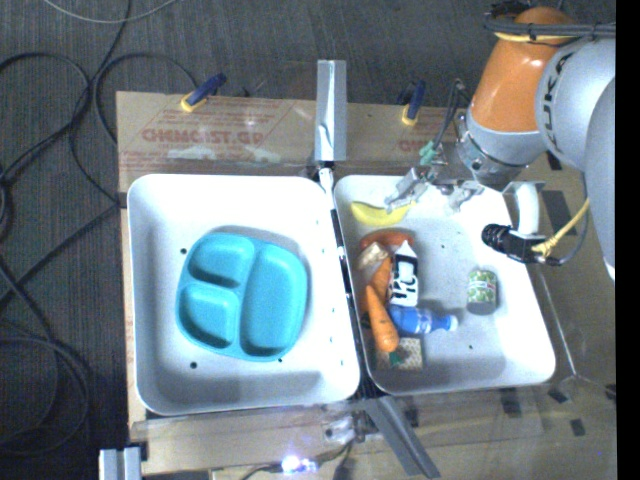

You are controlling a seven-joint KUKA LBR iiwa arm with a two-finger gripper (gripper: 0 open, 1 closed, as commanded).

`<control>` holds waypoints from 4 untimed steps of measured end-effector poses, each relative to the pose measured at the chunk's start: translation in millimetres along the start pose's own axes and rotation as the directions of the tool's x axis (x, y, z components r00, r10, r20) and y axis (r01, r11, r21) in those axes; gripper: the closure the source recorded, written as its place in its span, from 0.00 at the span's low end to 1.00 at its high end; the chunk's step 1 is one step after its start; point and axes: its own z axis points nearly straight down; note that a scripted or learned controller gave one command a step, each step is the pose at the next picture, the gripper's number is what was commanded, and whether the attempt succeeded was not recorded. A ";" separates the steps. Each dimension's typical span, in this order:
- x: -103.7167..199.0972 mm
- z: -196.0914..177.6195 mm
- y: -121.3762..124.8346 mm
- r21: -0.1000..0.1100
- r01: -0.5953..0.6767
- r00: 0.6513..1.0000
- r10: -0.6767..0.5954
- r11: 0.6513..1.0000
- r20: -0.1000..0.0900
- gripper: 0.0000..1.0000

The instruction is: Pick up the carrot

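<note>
I am watching the gripper [418, 190] hanging over the right bin [520, 353], at about 11 o'clock within it, just above the banana [381, 213]. Its fingers [405, 194] are standing spread with nothing between them, so I am logging no grasp.

The carrot [378, 318] is lying in the same bin along its left wall, at about 8 o'clock, running lengthwise from 12 toward 6. It is packed in: a white bottle with a black label [405, 276] is touching its right side, a blue bottle [420, 320] is lying just beside it lower down, and a brownish item I cannot identify is crowding its top end. I am judging the wall on one side and the bottles on the other as leaving little room for spread fingers.

A small green-filled jar [482, 289] is standing well apart at 3 o'clock. The left bin [150, 268] is holding a blue divided tray [243, 294]. Both bins are sitting on the counter [230, 138].
</note>
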 end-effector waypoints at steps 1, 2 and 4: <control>0.2 96.8 -49.3 0.000 0.174 0.985 -0.174 0.985 -0.001 0.00; -9.4 122.5 -9.7 -0.009 0.095 0.996 -0.094 0.995 0.001 0.00; -21.7 116.6 -124.4 -0.047 0.184 0.983 -0.184 0.982 0.020 0.00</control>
